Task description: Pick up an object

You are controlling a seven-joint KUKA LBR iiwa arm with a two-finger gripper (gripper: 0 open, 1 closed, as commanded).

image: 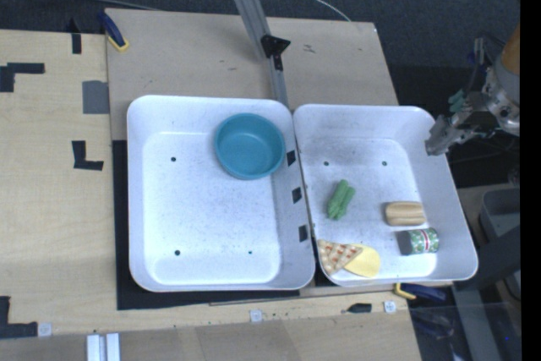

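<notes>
Step in hand: approach, nothing picked yet. Gripper hangs over right rim of right bin, near its far right corner; nothing seen between fingers; how far open cannot be told.

Candidates in right bin: green object mid-floor; tan block and small can toward right rim; pizza slice at near edge.

Next move, by judgement: travel inward, descend over one item.

Count: bins 2; blue bowl 1, in left bin at far right corner; loose items 4.
</notes>
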